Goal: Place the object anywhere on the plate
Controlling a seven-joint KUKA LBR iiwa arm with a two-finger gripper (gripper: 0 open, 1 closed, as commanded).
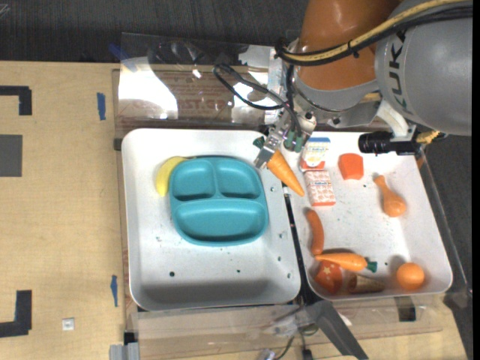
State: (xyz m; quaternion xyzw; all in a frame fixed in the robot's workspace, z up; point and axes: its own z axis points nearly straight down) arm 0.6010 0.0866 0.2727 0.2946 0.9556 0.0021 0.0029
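Orange carrot seemingly in pincer

Grey arm enters from upper right, bulky, with the orange band above the wrist. Black and tan cables run across the band and loop off to the left. Wrist points down and left. Claw sits low at the end (small metal fingers, tips close together), gripping the thick end of an orange carrot between them.
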